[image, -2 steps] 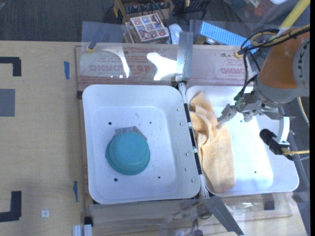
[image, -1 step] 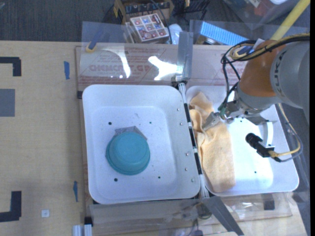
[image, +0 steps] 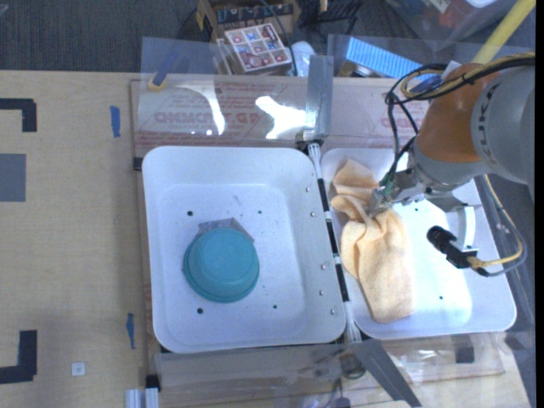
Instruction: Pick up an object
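I see the arm (image: pixel 476 134) reaching in from the right, its orange band over the far part of the right bin (image: pixel 489 308). The claw (image: pixel 380 199) is down at the left side of that bin, right on the yellow cloth (image: pixel 380 262). The cloth lies along the bin's left wall, running from the far left corner toward the near edge; its far part is bunched and its near part spreads out flat and wider. The claw meets the cloth at the pinched waist between the bunched far part and the flat near part, and the fabric appears gathered up around the tips there. From this angle I cannot tell how far apart the tips stand, nor whether cloth is truly between them, so I do not call it a grip. A black cylindrical part (image: pixel 442 240) with a cable sticks out just right of the cloth, over the bare bin floor.

In the left bin (image: pixel 170 177), a teal bowl (image: pixel 222 264) sits upside down toward the near left, with a scrap of grey tape (image: pixel 223 226) just behind it, well apart from the claw.
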### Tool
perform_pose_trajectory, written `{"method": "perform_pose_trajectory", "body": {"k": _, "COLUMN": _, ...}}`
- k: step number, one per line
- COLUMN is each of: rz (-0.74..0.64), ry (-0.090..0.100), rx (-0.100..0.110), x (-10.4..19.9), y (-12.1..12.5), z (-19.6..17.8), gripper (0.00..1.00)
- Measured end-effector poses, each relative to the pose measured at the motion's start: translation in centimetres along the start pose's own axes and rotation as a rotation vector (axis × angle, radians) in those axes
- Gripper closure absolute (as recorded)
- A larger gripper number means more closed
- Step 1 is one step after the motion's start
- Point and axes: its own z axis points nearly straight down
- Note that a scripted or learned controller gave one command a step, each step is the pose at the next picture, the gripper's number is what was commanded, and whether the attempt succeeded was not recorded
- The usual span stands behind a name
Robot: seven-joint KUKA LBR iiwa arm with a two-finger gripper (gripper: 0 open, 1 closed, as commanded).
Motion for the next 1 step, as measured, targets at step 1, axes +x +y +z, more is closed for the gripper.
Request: {"method": "perform_pose_trajectory", "body": {"k": 1, "rz": -0.375, "ry": 0.001, "rx": 0.008, "x": 1.52, "y": 5.11, "z": -8.36, "gripper": 1.00}}
